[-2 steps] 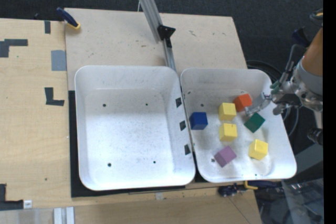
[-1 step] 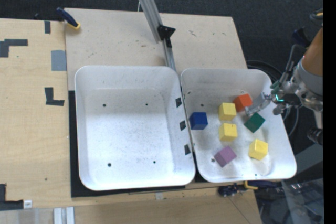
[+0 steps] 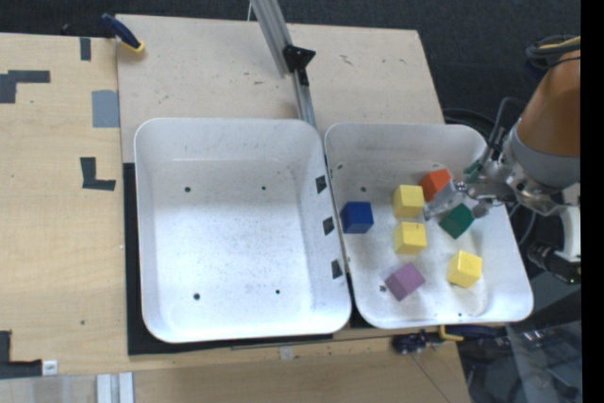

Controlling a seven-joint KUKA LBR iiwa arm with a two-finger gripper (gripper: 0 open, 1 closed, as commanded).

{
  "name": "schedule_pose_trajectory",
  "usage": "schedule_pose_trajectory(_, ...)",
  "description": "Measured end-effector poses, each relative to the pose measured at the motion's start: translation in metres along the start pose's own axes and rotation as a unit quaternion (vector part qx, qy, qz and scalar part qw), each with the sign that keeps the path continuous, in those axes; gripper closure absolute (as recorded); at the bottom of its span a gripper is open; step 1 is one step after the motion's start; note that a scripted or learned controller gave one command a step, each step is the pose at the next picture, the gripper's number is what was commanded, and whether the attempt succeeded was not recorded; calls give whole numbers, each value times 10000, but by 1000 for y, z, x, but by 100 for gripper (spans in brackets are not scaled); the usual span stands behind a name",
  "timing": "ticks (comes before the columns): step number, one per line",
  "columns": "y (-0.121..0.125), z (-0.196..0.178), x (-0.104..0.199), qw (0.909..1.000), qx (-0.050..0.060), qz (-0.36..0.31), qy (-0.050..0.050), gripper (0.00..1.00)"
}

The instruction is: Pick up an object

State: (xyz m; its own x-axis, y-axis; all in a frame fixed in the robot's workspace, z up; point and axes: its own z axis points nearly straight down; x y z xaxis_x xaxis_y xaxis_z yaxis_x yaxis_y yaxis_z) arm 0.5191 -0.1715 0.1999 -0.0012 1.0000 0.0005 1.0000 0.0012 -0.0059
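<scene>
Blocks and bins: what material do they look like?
Blocks, e.g. the blue block and purple block: flat, even colour with no glare, so likely painted wood or foam; the view can't settle which. Right bin and left bin: white with smooth rounded rims and corners, probably moulded plastic, matte, with dark speckling on the left floor.

Wooden bench bears two white bins (side by side).
</scene>
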Motion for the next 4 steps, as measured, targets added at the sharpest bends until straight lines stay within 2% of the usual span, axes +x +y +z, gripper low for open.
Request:
schedule_pose_trajectory(1, 1, 59, -9, 10000, 7, 7, 0, 0)
schedule_pose_trajectory(2, 7, 83, -9, 9999, -107, -2, -22, 0)
schedule_pose_trajectory(3, 8, 73, -10, 9999, -133, 11, -27, 100)
schedule_pose_trajectory(4, 1, 14, -8, 10000, -49, -3, -10, 100)
